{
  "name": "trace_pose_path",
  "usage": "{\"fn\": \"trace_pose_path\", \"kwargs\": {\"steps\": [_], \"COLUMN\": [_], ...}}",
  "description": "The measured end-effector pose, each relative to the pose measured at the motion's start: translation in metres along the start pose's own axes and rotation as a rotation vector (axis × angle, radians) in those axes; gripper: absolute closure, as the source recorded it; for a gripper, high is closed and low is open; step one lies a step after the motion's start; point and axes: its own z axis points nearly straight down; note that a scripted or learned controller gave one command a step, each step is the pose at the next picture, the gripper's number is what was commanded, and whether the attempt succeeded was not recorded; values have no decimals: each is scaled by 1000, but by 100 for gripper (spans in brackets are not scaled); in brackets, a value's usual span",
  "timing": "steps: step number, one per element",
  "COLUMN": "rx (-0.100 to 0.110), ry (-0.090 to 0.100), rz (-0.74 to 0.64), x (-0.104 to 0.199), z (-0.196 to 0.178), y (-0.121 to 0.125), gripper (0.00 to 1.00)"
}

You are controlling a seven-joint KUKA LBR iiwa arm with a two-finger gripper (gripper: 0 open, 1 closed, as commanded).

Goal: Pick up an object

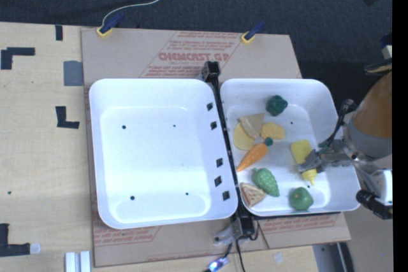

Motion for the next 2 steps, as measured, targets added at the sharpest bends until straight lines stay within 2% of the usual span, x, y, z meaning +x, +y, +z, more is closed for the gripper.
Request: {"fn": "trace_pose_path", "kwargs": {"steps": [1, 2], "rx": [-6, -9], "ry": [0, 0], "rz": [-9, -11], "x": [78, 168], "z": [-33, -72], "y": [34, 97], "gripper": [100, 100]}}
